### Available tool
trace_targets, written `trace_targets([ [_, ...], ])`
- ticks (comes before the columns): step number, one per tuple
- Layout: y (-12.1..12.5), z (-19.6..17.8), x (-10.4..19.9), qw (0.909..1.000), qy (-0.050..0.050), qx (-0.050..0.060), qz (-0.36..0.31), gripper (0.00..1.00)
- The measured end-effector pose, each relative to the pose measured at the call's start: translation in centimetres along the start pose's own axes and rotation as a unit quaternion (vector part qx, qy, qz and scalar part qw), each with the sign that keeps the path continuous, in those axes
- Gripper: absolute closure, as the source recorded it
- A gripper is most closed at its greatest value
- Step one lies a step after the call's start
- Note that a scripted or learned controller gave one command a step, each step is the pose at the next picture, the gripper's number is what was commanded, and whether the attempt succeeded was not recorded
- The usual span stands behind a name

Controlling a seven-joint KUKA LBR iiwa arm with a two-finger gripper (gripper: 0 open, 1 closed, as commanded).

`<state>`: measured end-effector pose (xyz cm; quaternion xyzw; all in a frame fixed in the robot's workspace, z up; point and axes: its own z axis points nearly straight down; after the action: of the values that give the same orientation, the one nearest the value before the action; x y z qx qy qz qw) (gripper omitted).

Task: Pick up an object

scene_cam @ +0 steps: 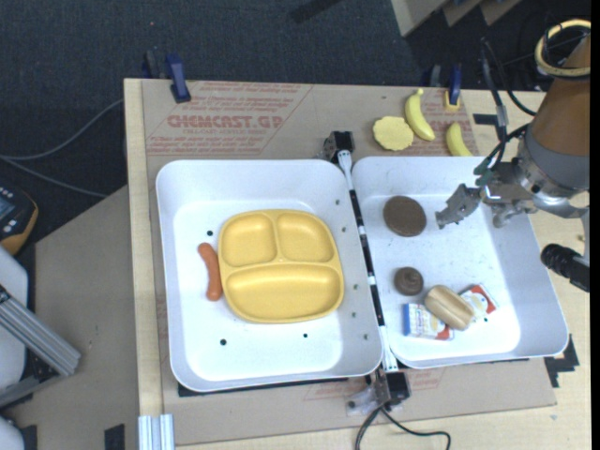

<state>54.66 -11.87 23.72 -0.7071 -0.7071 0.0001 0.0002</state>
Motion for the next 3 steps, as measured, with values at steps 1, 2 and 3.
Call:
trace_targets([
  [1,0.9,15.9,1.5,1.0,0.0,0.001,0.0,0.0],
  [2,9.3,15.2,-0.6,1.0,-0.001,-0.004,-0.001,0.0],
  [3,12.2,15.2,0.5,1.0,-0.001,-0.003,-0.001,0.0],
])
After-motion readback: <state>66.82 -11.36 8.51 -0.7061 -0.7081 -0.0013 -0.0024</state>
